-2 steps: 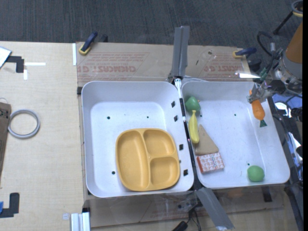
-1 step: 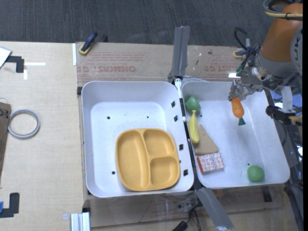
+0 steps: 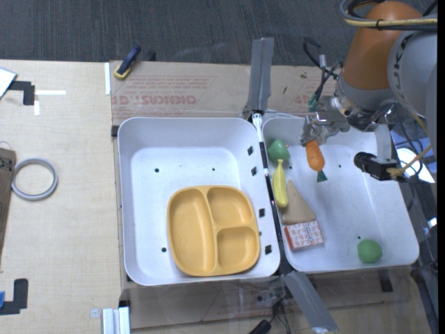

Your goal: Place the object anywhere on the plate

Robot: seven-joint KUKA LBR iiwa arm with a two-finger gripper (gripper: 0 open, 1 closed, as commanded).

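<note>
Carrot point(image 3: 315, 156) hanging right under the tool point(image 3: 314, 134), over the back of the right bin point(image 3: 389, 256). Looks pinched at its top end between the fingers, so calling that a grip on the carrot, long axis pretty much vertical, green tip pointing down.

Going big to small: desk point(image 3: 62, 242) carrying both white bins, left bin point(image 3: 139, 145) holding the yellow divided plate point(image 3: 212, 229) toward its front. Right bin with a banana point(image 3: 279, 184) along its left wall, a small printed box point(image 3: 303, 236) near the front, a green ball point(image 3: 369, 250) in the front right corner.

Key bit for the next move: plate sitting well to camera-left and forward of the tool, past the wall between the bins. So probably a carry over that divider, then down onto any compartment. Banana and divider worth clearing on the way.
</note>
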